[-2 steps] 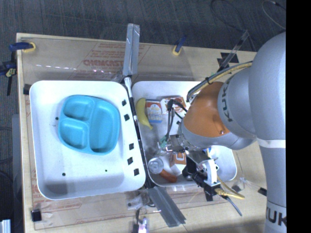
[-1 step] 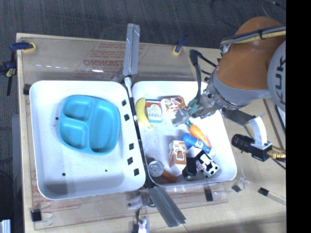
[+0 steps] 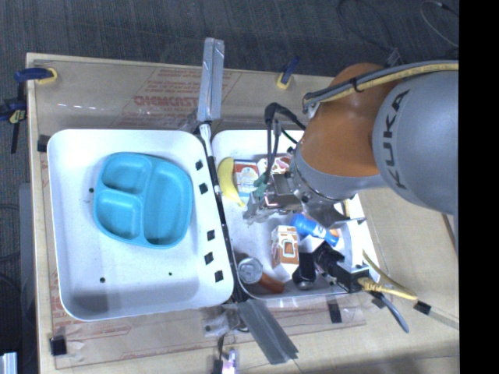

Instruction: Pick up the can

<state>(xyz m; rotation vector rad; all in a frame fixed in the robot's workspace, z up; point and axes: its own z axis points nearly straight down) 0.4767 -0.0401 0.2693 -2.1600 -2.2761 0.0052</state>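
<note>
You're looking down on a pale wooden bench (image 3: pixel 93 76) on dark carpet, with two white bins: the left bin (image 3: pixel 70 209) holds a blue divided plate (image 3: pixel 144 199), and the right bin (image 3: pixel 242 142) is cluttered. The pincer (image 3: pixel 274 197) hangs over that clutter; how wide it stands, and whether it grips anything, you cannot tell. The can (image 3: pixel 250 271) sits below and slightly left of the pincer, near the bin's front edge. It's silvery metal with a round top facing up, its long axis upright. A banana (image 3: pixel 227 181) lies just left of the pincer.

Bench (image 3: pixel 117 84) with two white bins (image 3: pixel 78 279)
</note>
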